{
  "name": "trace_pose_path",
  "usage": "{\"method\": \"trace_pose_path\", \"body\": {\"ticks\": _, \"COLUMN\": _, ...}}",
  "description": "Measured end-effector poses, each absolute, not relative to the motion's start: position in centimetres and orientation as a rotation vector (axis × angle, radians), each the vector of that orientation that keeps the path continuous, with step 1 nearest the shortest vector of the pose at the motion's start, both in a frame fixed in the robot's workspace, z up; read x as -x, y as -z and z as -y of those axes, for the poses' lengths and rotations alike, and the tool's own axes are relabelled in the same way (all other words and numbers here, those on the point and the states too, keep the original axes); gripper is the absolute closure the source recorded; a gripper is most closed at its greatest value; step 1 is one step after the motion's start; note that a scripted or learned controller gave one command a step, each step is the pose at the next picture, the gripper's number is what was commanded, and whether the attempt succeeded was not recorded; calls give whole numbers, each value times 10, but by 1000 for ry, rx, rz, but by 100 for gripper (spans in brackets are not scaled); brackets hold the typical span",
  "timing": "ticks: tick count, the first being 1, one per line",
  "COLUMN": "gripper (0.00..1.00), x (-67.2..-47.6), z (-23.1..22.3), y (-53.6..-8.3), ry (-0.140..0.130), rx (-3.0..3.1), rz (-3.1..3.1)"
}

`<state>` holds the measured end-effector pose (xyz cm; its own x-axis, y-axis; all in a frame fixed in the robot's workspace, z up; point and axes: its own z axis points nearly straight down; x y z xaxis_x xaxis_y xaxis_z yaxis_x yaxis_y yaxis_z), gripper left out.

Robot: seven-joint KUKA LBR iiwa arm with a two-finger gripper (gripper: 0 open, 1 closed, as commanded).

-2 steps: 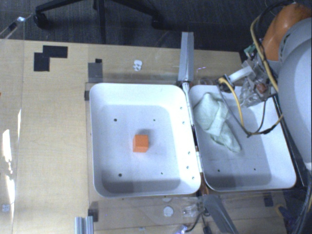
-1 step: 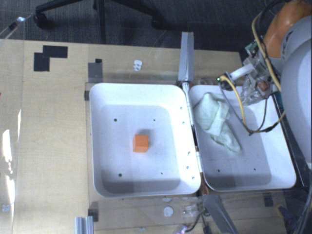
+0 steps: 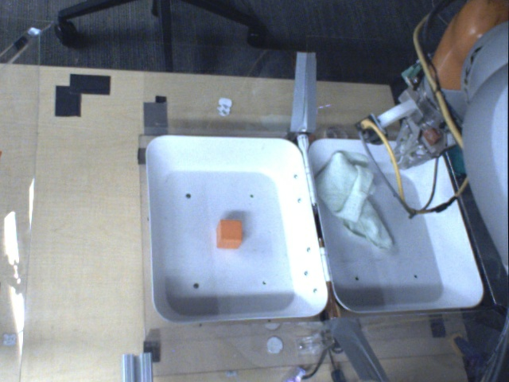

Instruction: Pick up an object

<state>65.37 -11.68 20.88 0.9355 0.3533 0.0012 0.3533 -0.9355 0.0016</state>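
Note:
A small orange cube [image 3: 230,234] lies near the middle of the left bin [image 3: 171,293]. A crumpled pale green-white cloth [image 3: 354,197] rests in the upper left part of the right bin [image 3: 453,285]. My gripper [image 3: 410,140] hangs over the far edge of the right bin, to the right of the cloth and apart from it. Yellow and black cables loop around it and down toward the bin floor. Nothing is seen held in it.
A grey metal post [image 3: 304,94] stands at the back between the two bins. The arm's bulk [image 3: 485,110] covers the right side. Beyond the wooden bench, a black chair base [image 3: 163,6] sits on the floor.

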Motion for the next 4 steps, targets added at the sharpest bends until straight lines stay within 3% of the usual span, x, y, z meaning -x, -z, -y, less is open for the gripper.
{"method": "trace_pose_path", "body": {"ticks": 1, "gripper": 100, "x": -657, "z": 117, "y": -179, "ry": -4, "rx": -3127, "rz": -319}}
{"method": "trace_pose_path", "body": {"ticks": 4, "gripper": 100, "x": -660, "z": 114, "y": -212, "ry": -16, "rx": -3134, "rz": -324}}
